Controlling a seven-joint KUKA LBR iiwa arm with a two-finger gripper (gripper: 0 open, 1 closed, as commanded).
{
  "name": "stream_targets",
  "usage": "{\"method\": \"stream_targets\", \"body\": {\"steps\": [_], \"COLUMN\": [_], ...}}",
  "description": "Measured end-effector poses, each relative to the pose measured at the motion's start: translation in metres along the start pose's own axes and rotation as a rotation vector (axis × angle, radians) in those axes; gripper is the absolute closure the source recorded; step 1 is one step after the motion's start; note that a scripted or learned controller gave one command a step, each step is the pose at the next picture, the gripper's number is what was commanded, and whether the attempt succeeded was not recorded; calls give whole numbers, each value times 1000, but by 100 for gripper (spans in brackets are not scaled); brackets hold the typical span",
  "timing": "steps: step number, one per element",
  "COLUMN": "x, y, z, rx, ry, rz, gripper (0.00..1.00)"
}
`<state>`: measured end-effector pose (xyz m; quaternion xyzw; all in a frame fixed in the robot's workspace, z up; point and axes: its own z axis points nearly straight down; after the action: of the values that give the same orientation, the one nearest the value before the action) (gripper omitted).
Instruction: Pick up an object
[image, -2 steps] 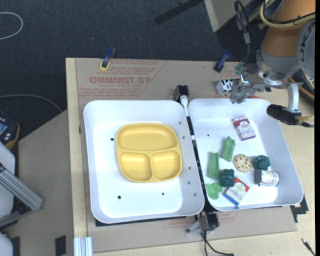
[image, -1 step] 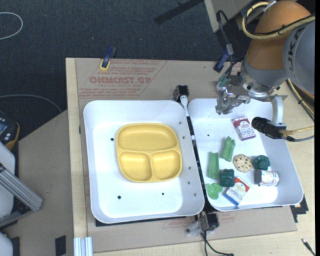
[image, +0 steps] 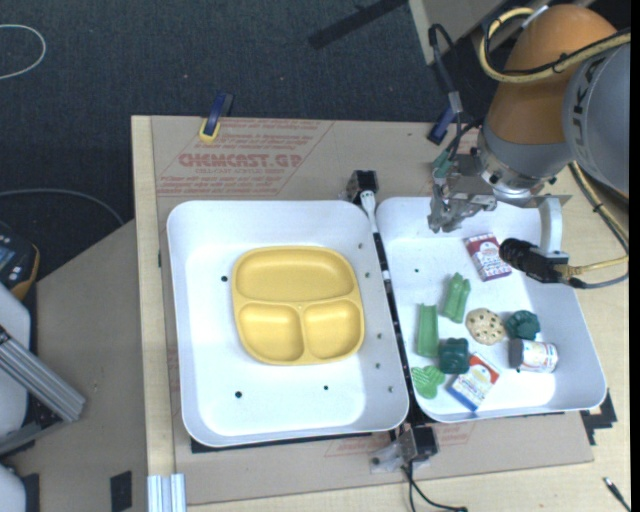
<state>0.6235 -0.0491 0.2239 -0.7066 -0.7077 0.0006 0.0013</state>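
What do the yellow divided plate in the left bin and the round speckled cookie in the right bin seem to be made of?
Yellow divided plate: probably molded plastic with a smooth, slightly glossy finish; it is one even color with soft rounded compartment ridges and faint highlights.
Round speckled cookie: likely a plastic or rubbery toy food with a matte finish; it is tan with dark spots and a neat, even outline. It is too small to tell more.
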Motion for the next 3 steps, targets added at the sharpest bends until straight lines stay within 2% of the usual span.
{"method": "stream_targets", "body": {"steps": [1, 2, 3], "x": [1, -5, 6], "y": [9, 9, 6], "z": [9, -9, 9], "rx": [-3, -7, 1], "ry": [-2, -2, -1], "rz": [0, 1, 0], "gripper": [100, 100, 100]}}
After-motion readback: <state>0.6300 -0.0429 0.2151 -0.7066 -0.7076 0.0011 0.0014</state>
